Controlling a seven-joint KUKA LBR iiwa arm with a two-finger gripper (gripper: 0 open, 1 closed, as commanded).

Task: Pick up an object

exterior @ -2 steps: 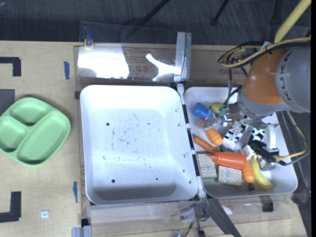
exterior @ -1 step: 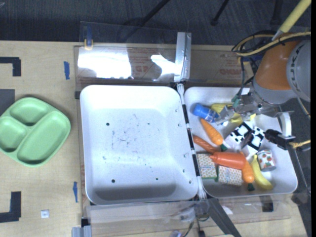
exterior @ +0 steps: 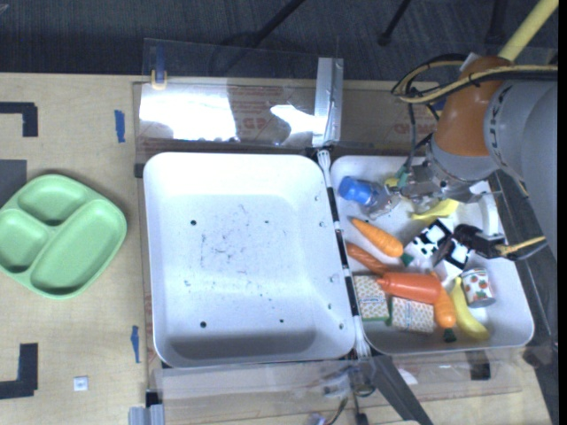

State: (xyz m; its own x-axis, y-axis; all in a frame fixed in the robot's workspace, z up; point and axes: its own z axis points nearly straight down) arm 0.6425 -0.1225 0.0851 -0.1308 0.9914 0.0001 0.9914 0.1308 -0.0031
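Observation:
The right bin [exterior: 518, 326] holds a jumble of toys. A blue bottle [exterior: 358, 189] lies at its back left, with two orange carrots [exterior: 376, 235] in front of it. Nearer the front are a red-orange tube [exterior: 413, 283], a patterned box [exterior: 390, 309], a yellow banana [exterior: 467, 315], a black-and-white block [exterior: 438, 242] and a small spotted cube [exterior: 478, 286]. My gripper [exterior: 410, 185] hangs low over the back of this bin, just right of the blue bottle and above a yellow piece [exterior: 436, 209]. The grey arm with its orange band [exterior: 465, 122] hides the bin's back right corner.
The left bin [exterior: 168, 184] lies beside the right one, sharing a middle wall. A green divided plate [exterior: 58, 234] rests on the bench at far left. A clear plastic panel [exterior: 230, 113] stands behind the left bin. Cables loop around the arm's wrist.

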